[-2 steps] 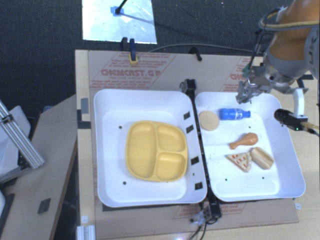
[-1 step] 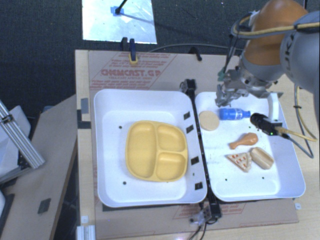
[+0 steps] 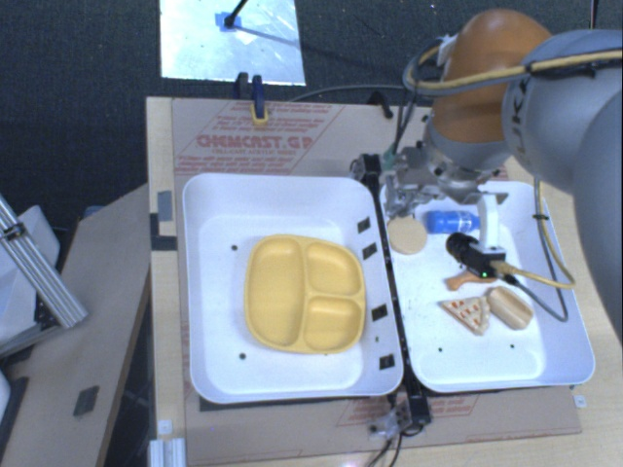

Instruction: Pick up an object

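My gripper (image 3: 405, 205) hangs over the far left corner of the right bin (image 3: 545, 358), just above a round tan disc (image 3: 408, 238). Right beside it lies a blue cylinder (image 3: 449, 222). Nearer the front of that bin sit a toy pizza slice (image 3: 467, 313), a tan bread roll (image 3: 510, 307) and a small orange piece (image 3: 461, 281). The gripper's body and cables hide its tips.
The left bin (image 3: 214, 290) holds a yellow divided plate (image 3: 304, 293). A black divider with clips (image 3: 382, 290) runs between the bins. A black cable unit (image 3: 474, 257) and a white part (image 3: 490, 224) hang from the arm over the right bin.
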Available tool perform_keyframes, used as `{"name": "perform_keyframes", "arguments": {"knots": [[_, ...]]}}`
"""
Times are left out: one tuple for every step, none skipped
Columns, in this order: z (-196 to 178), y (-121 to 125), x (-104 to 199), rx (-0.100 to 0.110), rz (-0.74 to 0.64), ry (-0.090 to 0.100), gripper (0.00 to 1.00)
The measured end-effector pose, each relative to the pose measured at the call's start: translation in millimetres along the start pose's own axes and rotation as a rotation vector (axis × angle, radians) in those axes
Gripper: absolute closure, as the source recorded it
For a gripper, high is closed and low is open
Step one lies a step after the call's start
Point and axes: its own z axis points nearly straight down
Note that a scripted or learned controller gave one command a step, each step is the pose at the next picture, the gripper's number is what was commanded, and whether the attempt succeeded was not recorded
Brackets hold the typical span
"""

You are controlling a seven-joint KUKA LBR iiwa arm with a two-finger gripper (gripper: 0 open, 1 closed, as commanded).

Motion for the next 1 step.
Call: {"name": "perform_keyframes", "arguments": {"knots": [[11.6,-5.0,49.9,0.001,0.001,-0.001,1.00]]}}
